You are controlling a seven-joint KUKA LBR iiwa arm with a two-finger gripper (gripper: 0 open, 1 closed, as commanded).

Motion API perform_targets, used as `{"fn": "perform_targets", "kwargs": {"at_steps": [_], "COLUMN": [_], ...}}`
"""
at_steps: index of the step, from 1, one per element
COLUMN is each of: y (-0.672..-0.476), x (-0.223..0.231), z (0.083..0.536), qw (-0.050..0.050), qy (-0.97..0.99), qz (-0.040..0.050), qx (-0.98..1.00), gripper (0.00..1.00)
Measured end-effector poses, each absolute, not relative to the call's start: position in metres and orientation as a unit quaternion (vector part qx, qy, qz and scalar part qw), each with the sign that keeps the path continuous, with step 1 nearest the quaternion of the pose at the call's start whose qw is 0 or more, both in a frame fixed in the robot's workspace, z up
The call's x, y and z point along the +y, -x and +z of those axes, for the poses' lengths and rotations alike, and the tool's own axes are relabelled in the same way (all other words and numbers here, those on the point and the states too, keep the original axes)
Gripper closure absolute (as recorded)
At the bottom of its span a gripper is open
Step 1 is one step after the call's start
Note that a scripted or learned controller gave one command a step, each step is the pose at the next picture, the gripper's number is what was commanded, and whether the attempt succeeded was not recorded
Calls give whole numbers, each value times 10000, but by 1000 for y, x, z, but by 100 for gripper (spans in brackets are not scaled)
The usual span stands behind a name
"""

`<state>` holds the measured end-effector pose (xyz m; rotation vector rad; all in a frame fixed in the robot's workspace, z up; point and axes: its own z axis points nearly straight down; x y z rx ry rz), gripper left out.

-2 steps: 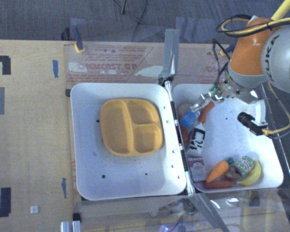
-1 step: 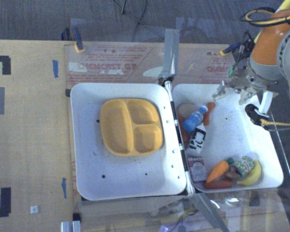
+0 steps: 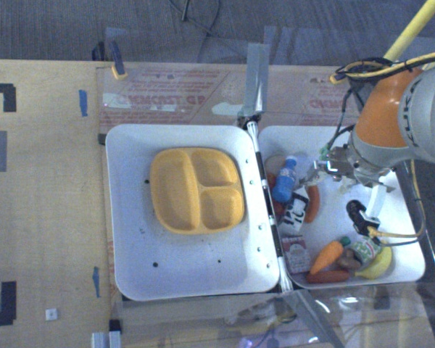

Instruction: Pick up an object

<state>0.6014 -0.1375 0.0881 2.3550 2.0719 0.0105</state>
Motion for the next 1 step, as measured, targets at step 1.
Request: {"fn": "perform_targets", "kwargs": {"at_steps": [1], "y": [-646], "x": [-130], "z": [87], "qw": [43], "qy": [-6354], "qz": [9], "qx": [7722], "gripper": [0]}}
